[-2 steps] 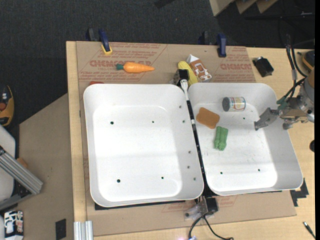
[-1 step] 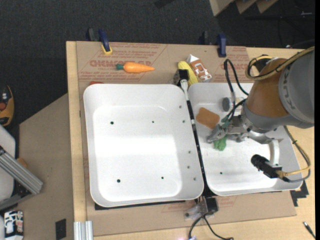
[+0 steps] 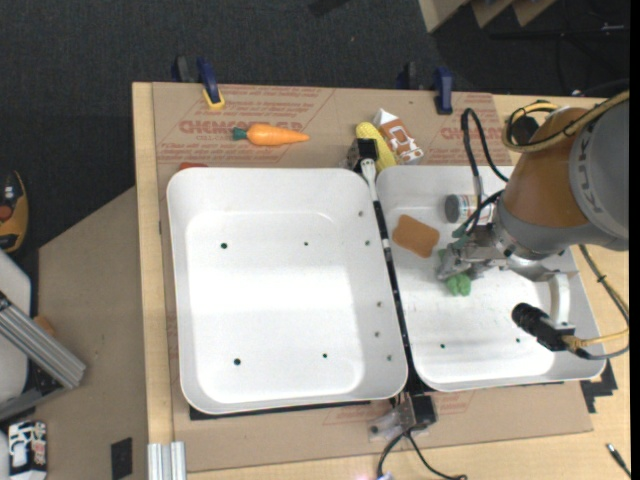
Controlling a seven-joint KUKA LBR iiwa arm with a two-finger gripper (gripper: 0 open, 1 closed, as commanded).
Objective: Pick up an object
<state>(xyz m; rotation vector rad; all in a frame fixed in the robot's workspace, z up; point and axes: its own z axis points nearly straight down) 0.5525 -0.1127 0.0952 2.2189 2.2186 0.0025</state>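
Camera view: small green object (image 3: 459,285)

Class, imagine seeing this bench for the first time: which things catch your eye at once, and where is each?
The big grey arm with its orange band reaches in from the right over the right bin, its gripper low beside a small green object and a brown block. Behind the bins, a bright orange carrot lies on the bench board. The left bin is a broad white shape.

Orange carrot (image 3: 272,136), green object (image 3: 459,285), tan block (image 3: 416,236), white bins (image 3: 200,268).
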